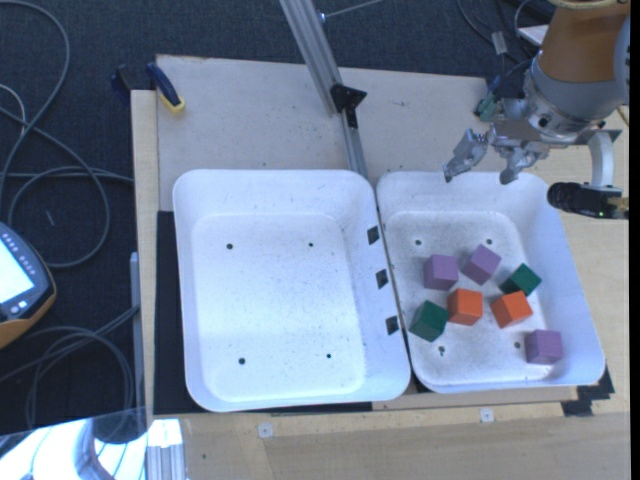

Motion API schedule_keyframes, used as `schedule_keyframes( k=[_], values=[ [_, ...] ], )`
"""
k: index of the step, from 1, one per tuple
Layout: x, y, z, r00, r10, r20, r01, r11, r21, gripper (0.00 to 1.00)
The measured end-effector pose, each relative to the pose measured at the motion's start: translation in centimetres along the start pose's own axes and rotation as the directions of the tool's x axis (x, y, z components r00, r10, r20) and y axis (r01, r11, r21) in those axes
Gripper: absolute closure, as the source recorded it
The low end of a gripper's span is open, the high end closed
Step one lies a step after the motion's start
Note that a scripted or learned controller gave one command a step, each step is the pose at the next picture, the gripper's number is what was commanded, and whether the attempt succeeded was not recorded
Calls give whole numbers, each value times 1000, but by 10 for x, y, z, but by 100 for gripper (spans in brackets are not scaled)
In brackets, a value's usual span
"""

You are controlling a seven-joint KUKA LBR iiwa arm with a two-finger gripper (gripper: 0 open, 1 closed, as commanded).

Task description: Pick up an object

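Several small cubes lie in the right bin: a purple cube, another purple cube, a third purple cube, an orange cube, a second orange cube, a green cube and a dark green cube. My gripper hangs above the far rim of the right bin, well clear of the cubes. Its two fingers are spread apart, open, with nothing between them.
The left bin lies beside the right one. A slanted metal pole rises from a black clamp behind the bins. A yellow and blue tool lies at the bench's far left corner. Cables run over the floor at the left.
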State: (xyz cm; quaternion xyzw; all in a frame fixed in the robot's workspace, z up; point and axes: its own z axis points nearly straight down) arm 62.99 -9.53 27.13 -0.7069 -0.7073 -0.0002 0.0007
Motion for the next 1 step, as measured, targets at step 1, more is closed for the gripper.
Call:
schedule_keyframes(
  k=[1],
  values=[
    [-12, 23, 74, 1000, 1, 1, -1, 1000, 7, 0]
  ],
)
